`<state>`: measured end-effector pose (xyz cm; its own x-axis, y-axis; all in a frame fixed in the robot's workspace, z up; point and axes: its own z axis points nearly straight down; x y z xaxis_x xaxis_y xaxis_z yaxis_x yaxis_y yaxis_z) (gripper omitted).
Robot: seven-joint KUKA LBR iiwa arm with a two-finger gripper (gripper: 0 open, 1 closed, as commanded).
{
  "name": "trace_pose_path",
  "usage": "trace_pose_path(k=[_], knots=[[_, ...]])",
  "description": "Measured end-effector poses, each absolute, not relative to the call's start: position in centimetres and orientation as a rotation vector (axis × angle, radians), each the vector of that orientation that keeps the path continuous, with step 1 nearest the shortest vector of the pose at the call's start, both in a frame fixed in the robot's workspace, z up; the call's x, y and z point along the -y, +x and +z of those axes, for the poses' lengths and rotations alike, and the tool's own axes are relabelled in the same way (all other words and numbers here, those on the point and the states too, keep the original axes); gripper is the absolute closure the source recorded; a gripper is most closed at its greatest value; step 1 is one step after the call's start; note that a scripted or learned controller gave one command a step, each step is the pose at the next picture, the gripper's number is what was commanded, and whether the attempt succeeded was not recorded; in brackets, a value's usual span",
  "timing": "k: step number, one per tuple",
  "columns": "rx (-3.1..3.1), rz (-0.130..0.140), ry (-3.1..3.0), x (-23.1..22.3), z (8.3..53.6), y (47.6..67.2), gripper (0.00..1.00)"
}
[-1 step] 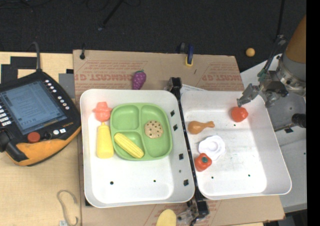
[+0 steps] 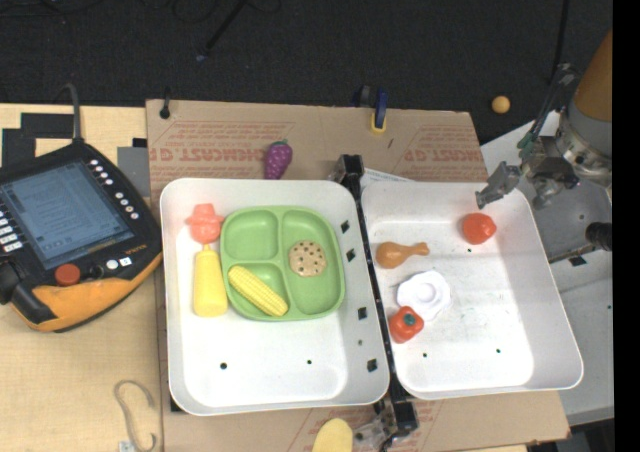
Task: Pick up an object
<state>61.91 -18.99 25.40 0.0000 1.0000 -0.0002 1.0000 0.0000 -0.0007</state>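
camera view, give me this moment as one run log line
hand: over right bin's far right corner, nothing seen held | nearest: tomato | right bin also: chicken leg, fried egg, red pepper

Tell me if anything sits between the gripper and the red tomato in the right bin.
Nothing visible does. The gripper hangs over the right bin's far right corner, and the red tomato lies just in front of it on bare bin floor. The drumstick, fried egg and red pepper lie further left.

bins (image 2: 470, 365): smooth white plastic | green tray (image 2: 283, 230): matt plastic | toy corn (image 2: 258, 290): glossy plastic | backing sheet (image 2: 210, 140): matt brown cardboard
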Motion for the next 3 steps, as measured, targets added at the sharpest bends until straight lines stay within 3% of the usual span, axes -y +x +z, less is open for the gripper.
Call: trace_pose_path(k=[3], knots=[[2.221, 0.004, -2.215, 19.3, 9.3, 61.3, 0.00]])
